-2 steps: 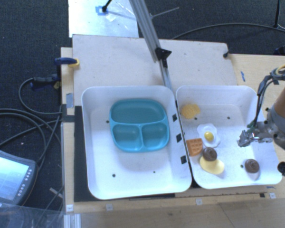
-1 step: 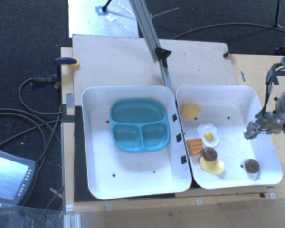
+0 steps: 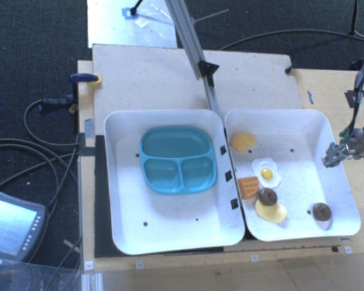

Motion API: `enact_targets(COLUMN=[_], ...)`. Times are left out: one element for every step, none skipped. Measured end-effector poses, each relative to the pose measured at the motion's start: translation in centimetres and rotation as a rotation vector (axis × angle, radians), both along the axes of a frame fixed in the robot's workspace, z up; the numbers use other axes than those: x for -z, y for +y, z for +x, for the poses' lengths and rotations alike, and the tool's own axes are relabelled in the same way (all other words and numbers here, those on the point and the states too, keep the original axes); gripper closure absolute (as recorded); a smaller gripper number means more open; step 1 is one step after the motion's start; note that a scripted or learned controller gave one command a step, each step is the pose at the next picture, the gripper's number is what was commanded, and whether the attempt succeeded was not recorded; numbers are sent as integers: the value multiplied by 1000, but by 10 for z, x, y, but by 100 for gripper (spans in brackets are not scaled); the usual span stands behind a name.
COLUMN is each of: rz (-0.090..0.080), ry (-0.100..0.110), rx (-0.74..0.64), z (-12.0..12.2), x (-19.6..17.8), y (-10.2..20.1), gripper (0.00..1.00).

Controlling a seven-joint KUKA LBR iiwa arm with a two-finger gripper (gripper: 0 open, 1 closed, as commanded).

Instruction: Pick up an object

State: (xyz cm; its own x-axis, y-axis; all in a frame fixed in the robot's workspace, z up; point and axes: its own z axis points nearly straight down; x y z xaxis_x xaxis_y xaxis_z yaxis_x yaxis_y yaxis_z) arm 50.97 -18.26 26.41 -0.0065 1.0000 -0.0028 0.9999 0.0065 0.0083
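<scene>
Fried egg toy in right bin, hand at bin's right rim, grip unclear, apparently holding nothing.

the wooden surface sits on dark carpet. a slanted metal pole crosses the top, ending at a black clamp above the seam between the 2 bins. off the left edge there's a blue and yellow clamp pinching the board, a second dark one just below it, and a mess of black cables looping over the floor. bottom left corner has a grey handheld pendant with a lit screen. more thin cables trail across the top right.
</scene>
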Motion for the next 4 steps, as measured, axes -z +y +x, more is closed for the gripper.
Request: enact_targets(rz=[4, 5, 4, 4], ry=[7, 7, 4, 5], rx=[-5, -4, -5, -4], z=[19, 42, 66, 84], x=[12, 25, 18, 19], y=[54, 108, 151, 191], gripper=[100, 100, 100, 100])
